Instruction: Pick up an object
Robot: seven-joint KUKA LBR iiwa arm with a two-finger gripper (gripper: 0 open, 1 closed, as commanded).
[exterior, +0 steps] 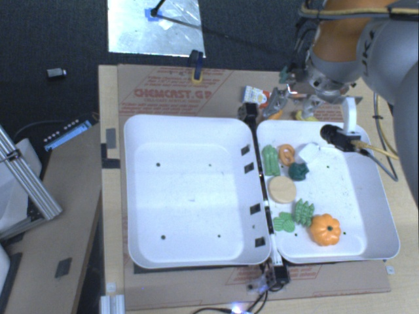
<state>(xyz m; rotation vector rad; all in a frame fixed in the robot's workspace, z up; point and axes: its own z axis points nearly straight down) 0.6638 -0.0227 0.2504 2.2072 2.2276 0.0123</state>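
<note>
Nearest the cam: toy orange pumpkin (pixel 325 230) in the right bin (pixel 373 195), w/ green toys, a tan disc (pixel 283 190) and an orange ring (pixel 287 154) just beside. Left bin (pixel 190 188) sits alongside. Gripper (pixel 288 103) hovers over the right bin's far edge; can't tell its state.

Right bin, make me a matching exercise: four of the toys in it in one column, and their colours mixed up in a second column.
Things:
1. pumpkin
2. round disc
3. ring-shaped piece
4. small clump beside the ring

Colours:
A. dark teal
B. pale tan
C. bright orange with a green stem
D. orange-brown

Pairs: 1-C, 2-B, 3-D, 4-A

All four lie in the right bin.
</note>
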